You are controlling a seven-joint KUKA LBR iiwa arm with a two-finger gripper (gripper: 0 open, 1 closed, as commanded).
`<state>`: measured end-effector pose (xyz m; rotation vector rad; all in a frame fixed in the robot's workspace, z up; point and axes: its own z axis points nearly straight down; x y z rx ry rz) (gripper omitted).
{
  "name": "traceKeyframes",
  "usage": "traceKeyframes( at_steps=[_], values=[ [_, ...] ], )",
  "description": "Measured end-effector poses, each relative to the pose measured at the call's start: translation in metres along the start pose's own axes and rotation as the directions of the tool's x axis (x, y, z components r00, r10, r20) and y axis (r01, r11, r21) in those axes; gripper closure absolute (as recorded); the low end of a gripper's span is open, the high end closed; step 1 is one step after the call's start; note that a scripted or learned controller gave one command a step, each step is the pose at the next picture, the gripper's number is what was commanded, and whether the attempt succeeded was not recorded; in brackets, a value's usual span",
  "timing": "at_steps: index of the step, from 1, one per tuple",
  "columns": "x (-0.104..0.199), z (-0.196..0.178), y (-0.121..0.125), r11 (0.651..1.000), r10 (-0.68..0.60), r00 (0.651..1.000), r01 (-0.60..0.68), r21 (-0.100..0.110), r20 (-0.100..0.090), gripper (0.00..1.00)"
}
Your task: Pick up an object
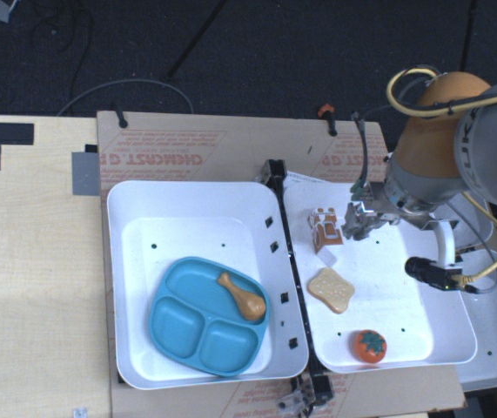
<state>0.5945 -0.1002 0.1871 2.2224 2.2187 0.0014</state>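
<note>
My end effector (359, 222) hangs beside small brown-white toy block (325, 230) in rt bin, can't tell its state; nothing lifted yet, pick still pending

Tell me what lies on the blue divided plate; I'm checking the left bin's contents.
A tan toy chicken drumstick lies on the blue divided plastic plate, across its upper right rim area. The plate surface beneath the drumstick is covered.

I count two white bins: left bin (126, 233), right bin (439, 320). One blue plate (187, 329), one drumstick (242, 297), one bread slice (332, 290), one tomato (369, 346), one brown toy (325, 230).
</note>
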Motion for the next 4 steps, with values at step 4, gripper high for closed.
traceKeyframes(
  at_steps=[4],
  values=[
    [0.169,-0.031,-0.025,1.000,-0.006,1.000,0.006,0.008,-0.002,1.00]
  ],
)
